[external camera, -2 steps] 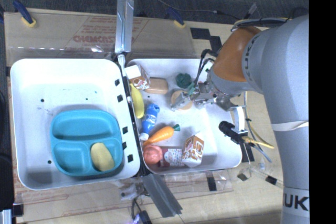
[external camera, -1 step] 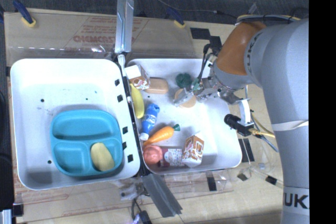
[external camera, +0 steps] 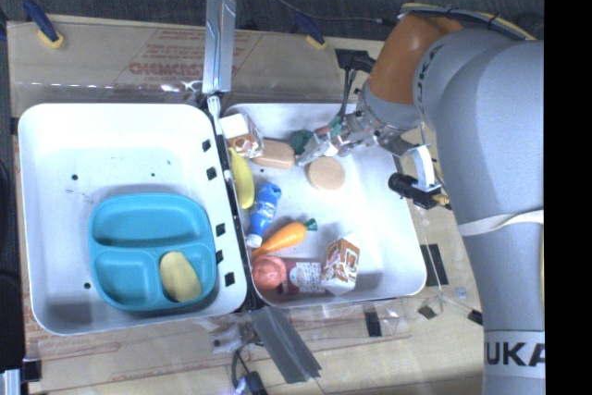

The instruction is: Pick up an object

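Going left to right: the left bin [external camera: 55, 199] holds a blue divided tray [external camera: 139, 245], and a yellowish potato-looking thing [external camera: 180, 277] sits in the tray's compartment at about 5 o'clock. Nothing over there matters for this grab, I'd say.

The right bin [external camera: 388, 236] is where the clutter is. Along its left wall there's a banana [external camera: 242, 180] with a blue bottle [external camera: 265, 206] just beside it. At 6 o'clock from those you get a carrot [external camera: 282, 236], then a red apple-ish ball [external camera: 269, 273] touching a small carton [external camera: 340, 264] down near the bottom rim. Up at 11 o'clock in the bin sits a bread-roll-looking piece [external camera: 275, 154] next to a small printed box [external camera: 244, 143].

The gripper [external camera: 333, 141] hangs at about 12 o'clock of the right bin, low among a dark green bit [external camera: 302, 141] and a round tan disc [external camera: 326, 174] just below it. Honestly can't tell how the claw is set, too much metal blur there.

My take: the disc or the green bit is the likely target. Best bet is to centre over one item only and come straight down, since the roll, the green bit and the disc are packed close and a stray nudge could knock the target away. The back wall is near too, so not much room on that side.
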`<state>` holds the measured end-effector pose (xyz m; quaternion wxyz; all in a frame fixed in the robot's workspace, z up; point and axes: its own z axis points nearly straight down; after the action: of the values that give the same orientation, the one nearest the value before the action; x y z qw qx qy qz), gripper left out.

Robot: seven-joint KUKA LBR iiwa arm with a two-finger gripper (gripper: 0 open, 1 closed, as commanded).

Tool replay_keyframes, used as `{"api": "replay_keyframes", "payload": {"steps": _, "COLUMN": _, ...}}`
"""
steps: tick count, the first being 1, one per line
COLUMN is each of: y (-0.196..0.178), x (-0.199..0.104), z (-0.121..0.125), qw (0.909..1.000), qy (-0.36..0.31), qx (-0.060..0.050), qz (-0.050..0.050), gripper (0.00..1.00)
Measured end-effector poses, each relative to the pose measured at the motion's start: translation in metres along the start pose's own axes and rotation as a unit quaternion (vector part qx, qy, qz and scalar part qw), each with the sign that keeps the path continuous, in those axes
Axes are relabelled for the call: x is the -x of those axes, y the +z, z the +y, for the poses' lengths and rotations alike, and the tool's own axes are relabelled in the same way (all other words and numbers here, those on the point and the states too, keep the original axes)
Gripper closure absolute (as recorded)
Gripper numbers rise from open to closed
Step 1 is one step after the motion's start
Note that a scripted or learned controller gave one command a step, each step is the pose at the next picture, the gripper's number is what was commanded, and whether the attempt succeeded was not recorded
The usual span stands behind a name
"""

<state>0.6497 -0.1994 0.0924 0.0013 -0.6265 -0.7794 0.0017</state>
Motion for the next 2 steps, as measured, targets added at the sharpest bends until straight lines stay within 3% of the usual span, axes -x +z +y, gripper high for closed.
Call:
{"api": "replay_keyframes", "payload": {"steps": 1, "y": 0.0, "x": 0.006, "z": 0.004, "qw": 1.0, "qy": -0.001, "qx": 0.001, "qz": 0.0, "gripper": 0.0}}
{"api": "replay_keyframes", "payload": {"steps": 2, "y": -0.05, "x": 0.003, "z": -0.032, "qw": 0.9998, "qy": 0.018, "qx": 0.003, "qz": -0.001, "gripper": 0.0}}
